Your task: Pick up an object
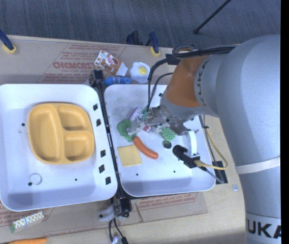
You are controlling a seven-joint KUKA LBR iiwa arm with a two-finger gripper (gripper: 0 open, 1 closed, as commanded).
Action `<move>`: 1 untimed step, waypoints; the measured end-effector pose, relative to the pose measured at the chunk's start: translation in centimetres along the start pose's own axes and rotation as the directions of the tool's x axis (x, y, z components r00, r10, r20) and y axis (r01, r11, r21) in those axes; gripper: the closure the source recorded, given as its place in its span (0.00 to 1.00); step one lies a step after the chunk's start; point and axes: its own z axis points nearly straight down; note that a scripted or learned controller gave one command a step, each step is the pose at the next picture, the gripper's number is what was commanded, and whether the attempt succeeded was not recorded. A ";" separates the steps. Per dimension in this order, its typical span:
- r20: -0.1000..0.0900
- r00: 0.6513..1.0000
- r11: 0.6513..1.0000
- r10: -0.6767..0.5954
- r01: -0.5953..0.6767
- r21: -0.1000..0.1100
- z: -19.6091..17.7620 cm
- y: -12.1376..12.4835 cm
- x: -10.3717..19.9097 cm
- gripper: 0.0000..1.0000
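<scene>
Nearest me in the right bin (149, 187) I see a flat yellow cheese slice (130, 156), then a glossy orange sausage (146, 148). Beyond, the gripper (143, 119) hangs over green leafy pieces (126, 128); its jaws' state I cannot tell. A moulded yellow tray (60, 132) fills the left bin (7, 136).

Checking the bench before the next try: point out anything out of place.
Several items lie outside the bins: a small carton and a fried-egg toy behind them on the cardboard, and a wrapped packet in front of the left bin. Nothing looks spilled or broken.
</scene>
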 end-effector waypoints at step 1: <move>-0.002 0.998 0.998 0.064 -0.064 0.005 0.2 -6.5 1.8 0.00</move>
